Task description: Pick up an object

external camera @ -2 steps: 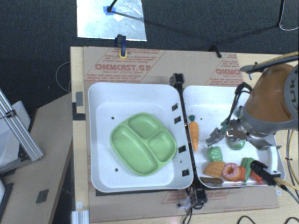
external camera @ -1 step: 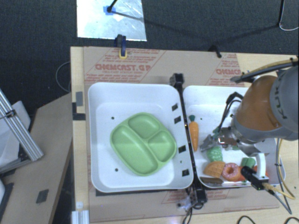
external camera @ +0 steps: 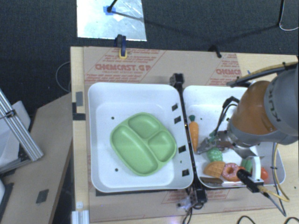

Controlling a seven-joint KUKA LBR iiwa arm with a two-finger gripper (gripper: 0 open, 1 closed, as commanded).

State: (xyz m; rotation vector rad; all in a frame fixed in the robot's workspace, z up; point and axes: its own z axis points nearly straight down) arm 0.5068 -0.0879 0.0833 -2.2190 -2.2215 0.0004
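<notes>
While upright in frame, carrot.

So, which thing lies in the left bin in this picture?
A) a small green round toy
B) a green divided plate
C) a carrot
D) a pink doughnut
B: the green divided plate lies alone on the floor of the left bin, while the carrot, the doughnut and the other toy foods sit in the right bin, where the arm reaches in.
</notes>
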